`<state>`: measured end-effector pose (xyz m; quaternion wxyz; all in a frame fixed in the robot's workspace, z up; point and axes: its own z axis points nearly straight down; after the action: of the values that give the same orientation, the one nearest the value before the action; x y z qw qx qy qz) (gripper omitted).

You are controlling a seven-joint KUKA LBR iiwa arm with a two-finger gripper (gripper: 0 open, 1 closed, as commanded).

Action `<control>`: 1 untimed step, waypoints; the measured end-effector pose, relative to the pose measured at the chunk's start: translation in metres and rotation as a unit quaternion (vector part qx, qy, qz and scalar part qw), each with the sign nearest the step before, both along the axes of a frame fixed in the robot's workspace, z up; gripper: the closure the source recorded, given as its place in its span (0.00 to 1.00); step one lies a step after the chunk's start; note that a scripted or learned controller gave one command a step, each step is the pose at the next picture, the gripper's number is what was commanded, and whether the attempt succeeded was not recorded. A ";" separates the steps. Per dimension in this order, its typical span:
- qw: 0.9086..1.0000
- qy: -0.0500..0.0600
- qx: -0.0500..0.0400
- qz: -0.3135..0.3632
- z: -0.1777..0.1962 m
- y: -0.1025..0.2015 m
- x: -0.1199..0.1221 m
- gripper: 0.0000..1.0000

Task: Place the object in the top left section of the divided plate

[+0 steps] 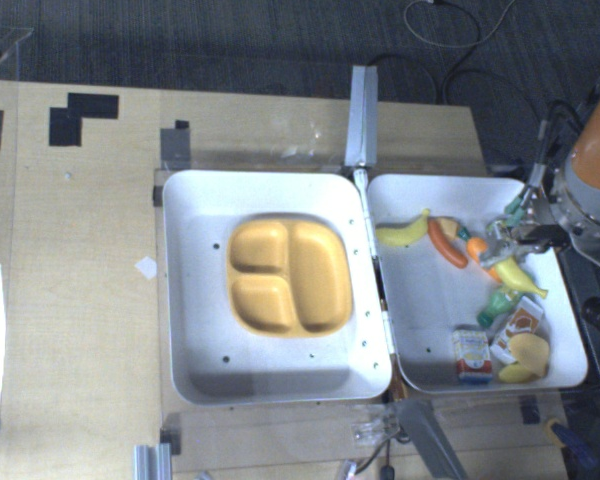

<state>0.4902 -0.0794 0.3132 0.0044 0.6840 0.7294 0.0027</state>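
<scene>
Nearest the camera, the left bin's [270, 388] near wall runs along the lower part of the view; within that bin sits the yellow divided plate [288, 274], roughly central, all three sections bare; its top left section [256, 247] is the small compartment toward the far-left corner, and nothing yet lies in it, so the placing step is judged not begun.

Moving right across the metal divider [363, 128], the right bin [420, 358] holds the loose stock: a yellow banana [404, 232] near the divider; an orange-red sausage-shaped item [446, 242] just beside it; a small carton [471, 354] near the front wall; a green bottle [498, 304]; a further carton [520, 326] and pale round pieces [525, 356] crowded into the near-right corner.

At the far right the gripper [507, 240] hangs low over the cluster by a yellow item [518, 276], apparently positioned to pick from the pile; its fingers are lost against the clutter, so I cannot tell their spread, nor confirm anything held; which object is the target remains unclear.
</scene>
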 end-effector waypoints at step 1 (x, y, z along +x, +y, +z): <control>0.999 0.004 0.001 0.032 -0.056 0.071 0.037 1.00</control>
<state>0.5273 -0.0085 0.2569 0.0009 0.6604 0.7509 0.0012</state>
